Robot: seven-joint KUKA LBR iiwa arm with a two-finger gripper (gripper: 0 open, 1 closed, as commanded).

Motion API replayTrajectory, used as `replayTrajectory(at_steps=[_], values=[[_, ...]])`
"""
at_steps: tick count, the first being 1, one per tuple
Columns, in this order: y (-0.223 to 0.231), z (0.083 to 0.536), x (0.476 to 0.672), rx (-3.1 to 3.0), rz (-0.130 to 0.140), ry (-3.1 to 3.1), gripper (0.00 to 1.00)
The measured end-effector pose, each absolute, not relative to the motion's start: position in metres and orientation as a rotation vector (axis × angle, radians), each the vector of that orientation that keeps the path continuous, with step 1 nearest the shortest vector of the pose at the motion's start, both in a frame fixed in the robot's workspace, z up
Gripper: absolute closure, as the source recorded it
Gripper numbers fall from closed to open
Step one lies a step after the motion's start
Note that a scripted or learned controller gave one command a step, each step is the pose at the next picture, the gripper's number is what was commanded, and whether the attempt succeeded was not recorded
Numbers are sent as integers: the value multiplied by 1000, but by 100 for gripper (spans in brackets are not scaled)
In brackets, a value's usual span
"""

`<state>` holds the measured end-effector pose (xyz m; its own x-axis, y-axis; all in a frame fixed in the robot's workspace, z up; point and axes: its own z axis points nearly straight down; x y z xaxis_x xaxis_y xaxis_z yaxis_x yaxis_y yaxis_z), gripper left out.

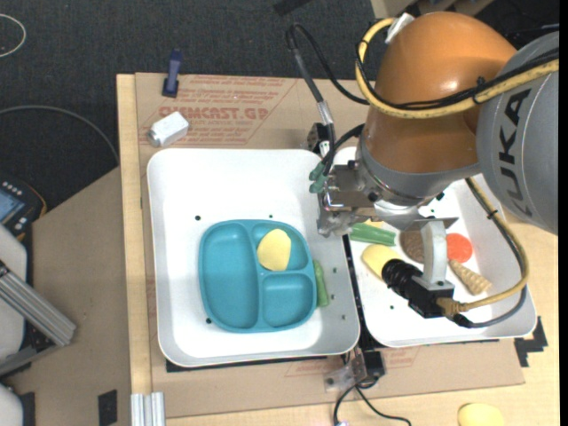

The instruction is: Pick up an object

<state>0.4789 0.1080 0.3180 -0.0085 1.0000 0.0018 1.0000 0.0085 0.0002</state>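
Reaching in from the right, the grey KUKA arm with its broad orange band is seen over the seam where the two shallow white bins meet. The gripper is held low at the upper part of that seam, just above the right wall of the left bin. Whether the gripper is open or closed cannot be told from this angle, and nothing is seen held in it. A teal divided tray is set in the lower half of the left bin. A pale yellow rounded piece is lodged in its upper right compartment, and a thin green strip is laid along the tray's right edge. In the right bin, much of which is covered by the arm, several small items are gathered near the gripper. A green pod-shaped item is placed just beside the bin's left wall, with a yellow rounded item just below it. A brown disc is partly hidden further right, an orange piece is seen beyond it, and a waffle cone is laid on its side nearby. Both bins are rested on a cardboard sheet printed in red. A small white block is left on the sheet behind the left bin, and a blue item is placed at the sheet's far edge.
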Motion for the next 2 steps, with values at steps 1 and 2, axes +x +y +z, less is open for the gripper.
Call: replayTrajectory(at_steps=[1, 2], values=[[84, 483, 480, -2230, -29, -2230, 100], [87, 389, 478, -2219, 13, -2217, 100]])
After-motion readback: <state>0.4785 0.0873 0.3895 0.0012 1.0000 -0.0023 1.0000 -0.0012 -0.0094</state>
